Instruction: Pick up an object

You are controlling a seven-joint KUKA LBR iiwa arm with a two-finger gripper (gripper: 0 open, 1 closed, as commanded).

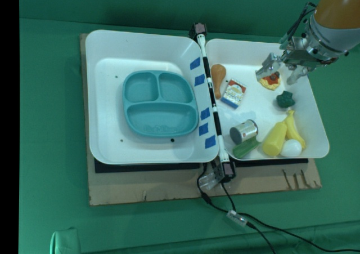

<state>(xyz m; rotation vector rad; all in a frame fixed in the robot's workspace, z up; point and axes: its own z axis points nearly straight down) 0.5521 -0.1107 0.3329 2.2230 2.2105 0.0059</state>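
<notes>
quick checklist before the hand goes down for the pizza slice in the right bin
1. Hand over the right bin: ok.
2. Hand lined up above pizza slice: ok, the slice sits between and just below the fingers.
3. Fingers spread to straddle it: ok, a gap shows.
4. Nothing gripped already: ok.
5. Neighbours apart: ok, broccoli and carton lie apart from it.
6. Height above slice: cannot tell.

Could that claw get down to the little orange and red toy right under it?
Probably yes. The gripper hangs directly above the orange and red toy in the right bin, with nothing lying over it; the green toy sits apart.
</notes>
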